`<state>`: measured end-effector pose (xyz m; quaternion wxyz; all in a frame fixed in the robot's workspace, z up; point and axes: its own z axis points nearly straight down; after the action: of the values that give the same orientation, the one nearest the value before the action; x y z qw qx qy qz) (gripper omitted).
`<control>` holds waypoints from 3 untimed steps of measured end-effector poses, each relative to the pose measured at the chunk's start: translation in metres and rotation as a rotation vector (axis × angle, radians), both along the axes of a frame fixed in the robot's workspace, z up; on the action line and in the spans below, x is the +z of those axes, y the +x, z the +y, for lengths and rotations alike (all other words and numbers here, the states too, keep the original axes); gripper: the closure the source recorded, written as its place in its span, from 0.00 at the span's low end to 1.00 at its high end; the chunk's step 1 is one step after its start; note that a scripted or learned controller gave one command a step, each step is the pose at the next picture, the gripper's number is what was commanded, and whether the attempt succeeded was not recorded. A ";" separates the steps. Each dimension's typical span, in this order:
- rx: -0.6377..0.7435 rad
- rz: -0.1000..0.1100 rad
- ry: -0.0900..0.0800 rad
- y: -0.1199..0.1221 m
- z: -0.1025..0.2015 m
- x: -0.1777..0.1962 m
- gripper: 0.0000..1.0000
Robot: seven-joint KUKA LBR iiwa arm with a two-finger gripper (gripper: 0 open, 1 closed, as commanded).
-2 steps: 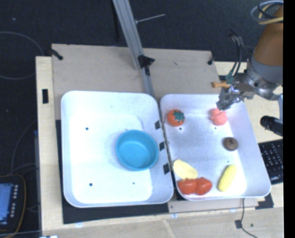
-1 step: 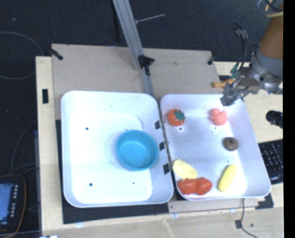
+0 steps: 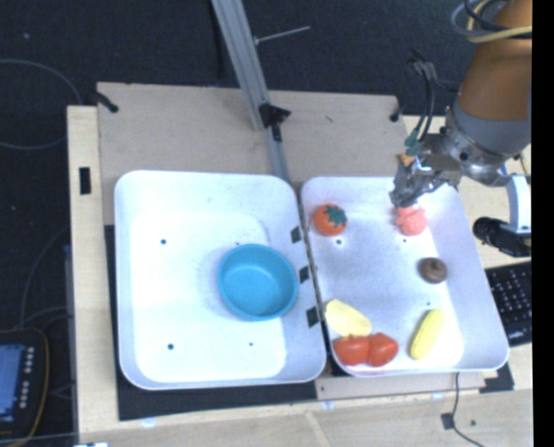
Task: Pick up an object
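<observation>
Two shallow white bins with rounded corners sit side by side on a pale wooden bench (image 3: 351, 110). The left bin (image 3: 165, 212) holds one thing: a smooth, round blue bowl (image 3: 257, 281), right of its centre. The right bin (image 3: 463, 250) holds six small toy-like items. A round orange-red tomato (image 3: 330, 219) with a green top lies at its upper left; a bumpy pink object (image 3: 410, 220) lies in the upper middle; a small brown disc (image 3: 432, 269) sits right of centre. Along the lower edge lie a pale yellow wedge (image 3: 348, 319), a glossy red pepper-like piece (image 3: 366, 349) touching it, and an oblong yellow piece (image 3: 426, 333). The gripper (image 3: 409, 196) hangs at the upper right of the frame, directly above the pink object and at its top edge; whether its jaws are apart or together cannot be told.
</observation>
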<state>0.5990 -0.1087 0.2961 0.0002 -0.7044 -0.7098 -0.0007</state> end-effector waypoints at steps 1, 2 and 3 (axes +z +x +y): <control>0.000 0.002 -0.001 -0.013 0.038 -0.012 1.00; 0.001 0.004 0.001 -0.029 0.092 -0.027 1.00; 0.001 0.004 0.002 -0.057 0.142 -0.026 1.00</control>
<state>0.5421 0.0337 0.2699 0.0024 -0.7039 -0.7103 0.0003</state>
